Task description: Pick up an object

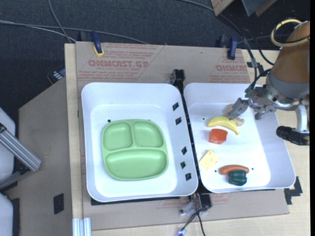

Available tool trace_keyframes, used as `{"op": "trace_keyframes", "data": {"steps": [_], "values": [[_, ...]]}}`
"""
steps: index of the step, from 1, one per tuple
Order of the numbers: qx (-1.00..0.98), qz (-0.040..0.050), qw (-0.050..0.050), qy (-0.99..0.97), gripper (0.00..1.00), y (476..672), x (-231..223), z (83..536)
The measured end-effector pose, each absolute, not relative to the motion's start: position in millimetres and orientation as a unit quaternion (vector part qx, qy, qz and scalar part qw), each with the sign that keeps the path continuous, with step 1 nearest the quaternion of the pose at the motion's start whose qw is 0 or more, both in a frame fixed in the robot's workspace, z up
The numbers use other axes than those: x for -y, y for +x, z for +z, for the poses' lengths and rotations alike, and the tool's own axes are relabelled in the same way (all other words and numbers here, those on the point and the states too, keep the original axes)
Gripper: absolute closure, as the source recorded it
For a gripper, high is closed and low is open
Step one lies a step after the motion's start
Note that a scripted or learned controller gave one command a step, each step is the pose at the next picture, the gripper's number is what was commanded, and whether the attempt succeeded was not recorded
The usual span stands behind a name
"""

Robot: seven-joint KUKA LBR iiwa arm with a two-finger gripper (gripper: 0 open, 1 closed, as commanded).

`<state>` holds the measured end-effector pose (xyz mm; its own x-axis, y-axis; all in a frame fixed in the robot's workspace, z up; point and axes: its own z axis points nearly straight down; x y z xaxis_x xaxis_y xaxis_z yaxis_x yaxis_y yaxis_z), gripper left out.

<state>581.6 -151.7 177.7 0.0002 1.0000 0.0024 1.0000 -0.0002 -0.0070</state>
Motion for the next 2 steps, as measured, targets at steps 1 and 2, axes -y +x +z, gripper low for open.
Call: {"op": "trace_keyframes", "data": {"steps": [1, 2], "values": [[0.707, 0.0017, 0.004, -0.707, 0.00, 579.4, 146.9, 114.6], [0.707, 0.0010, 0.003, -0.707, 0.00, 578.9, 146.0, 83.0]]}}
